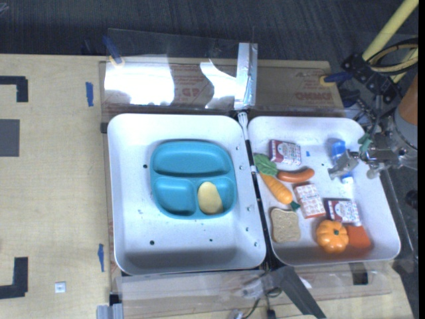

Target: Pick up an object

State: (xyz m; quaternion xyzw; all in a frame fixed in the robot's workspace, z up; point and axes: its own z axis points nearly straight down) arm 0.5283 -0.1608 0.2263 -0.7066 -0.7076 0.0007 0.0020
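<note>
The right bin (392, 241) holds several toy foods: a dark red carton (285, 153), a sausage (295, 175), a carrot (277, 188), a bread slice (285, 226), two more small cartons (309, 200) (342, 211), an orange pumpkin (331, 235) and an orange block (359, 236). My gripper (343, 167) hangs low over the upper right part of this bin, reaching in from the right. A small blue thing (337, 146) sits just above it; whether it is held is unclear.
The left bin (126, 244) carries a blue divided plate (189, 161) with a yellow oval piece (210, 197) in its lower right section. A green leafy piece (264, 163) lies by the divider. Cables and a yellow pole (392, 25) stand at the top right.
</note>
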